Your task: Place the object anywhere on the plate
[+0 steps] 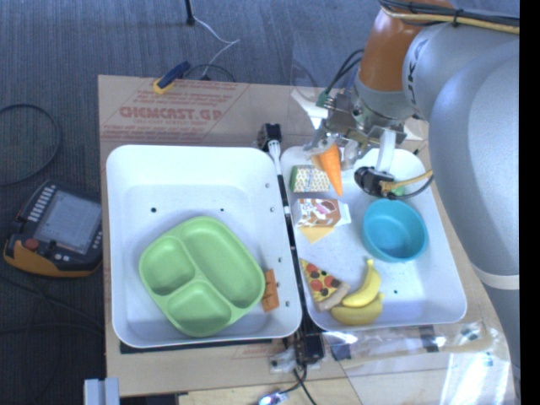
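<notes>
Carrot (331, 169) hangs point-down, pinched between the fingers of my gripper (339, 144), over the far end of the right bin (439, 302). I think it is lifted to clear the other toys. The green plate (201, 274) waits in the left bin (135, 184), well apart.

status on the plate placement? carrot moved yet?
Done: the carrot looks lifted, hanging point-down from the gripper above the right bin's far end. In hand: the carrot, seemingly pinched at its top, though the fingers are partly hidden. Left: carry it across to the left bin and set it on the green plate, which holds nothing yet.
</notes>
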